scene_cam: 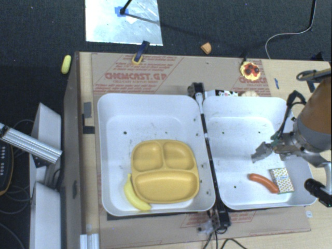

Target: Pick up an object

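Note:
In the right bin (244, 123) an orange-red sausage (263, 182) lies near the front wall. A small patterned box (281, 179) sits just to its right, touching or nearly touching it. My gripper (261, 153) reaches in from the right and hangs above the bin floor, a little behind and to the left of the sausage, with nothing seen in it. The left bin (119, 113) holds a yellow divided plate (165, 170). A yellow banana (135, 197) is tucked under the plate's front left edge.
A divider rail (205, 139) runs between the two bins. On the bench behind the right bin lies a small round pizza toy (250, 70). A blue-yellow clamp (139, 53) sits at the back edge. My arm's orange band (316, 113) rises at the right.

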`<state>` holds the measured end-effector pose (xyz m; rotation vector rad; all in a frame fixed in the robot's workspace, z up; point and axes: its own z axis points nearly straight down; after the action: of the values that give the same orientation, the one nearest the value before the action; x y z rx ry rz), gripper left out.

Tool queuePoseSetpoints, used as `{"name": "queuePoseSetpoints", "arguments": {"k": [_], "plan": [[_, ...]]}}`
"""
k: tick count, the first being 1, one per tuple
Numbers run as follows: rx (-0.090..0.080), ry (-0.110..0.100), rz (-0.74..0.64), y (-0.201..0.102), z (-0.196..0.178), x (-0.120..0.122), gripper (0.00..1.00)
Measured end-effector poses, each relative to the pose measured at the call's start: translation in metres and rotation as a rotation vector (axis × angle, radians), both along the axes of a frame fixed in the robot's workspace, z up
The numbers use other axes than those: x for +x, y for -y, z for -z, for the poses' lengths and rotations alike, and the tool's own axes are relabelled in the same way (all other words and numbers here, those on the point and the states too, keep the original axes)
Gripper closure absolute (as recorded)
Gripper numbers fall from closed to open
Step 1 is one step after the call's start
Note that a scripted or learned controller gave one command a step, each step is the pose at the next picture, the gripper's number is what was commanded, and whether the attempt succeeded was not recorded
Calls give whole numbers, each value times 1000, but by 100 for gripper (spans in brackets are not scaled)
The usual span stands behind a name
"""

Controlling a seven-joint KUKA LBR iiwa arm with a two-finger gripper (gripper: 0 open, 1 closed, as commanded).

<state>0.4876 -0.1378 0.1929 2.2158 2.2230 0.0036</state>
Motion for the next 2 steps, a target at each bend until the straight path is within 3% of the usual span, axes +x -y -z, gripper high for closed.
{"name": "queuePoseSetpoints", "arguments": {"k": [1,2], "plan": [[1,-5,3,18,91,-2,0],[0,-1,1,18,80,0,100]]}}
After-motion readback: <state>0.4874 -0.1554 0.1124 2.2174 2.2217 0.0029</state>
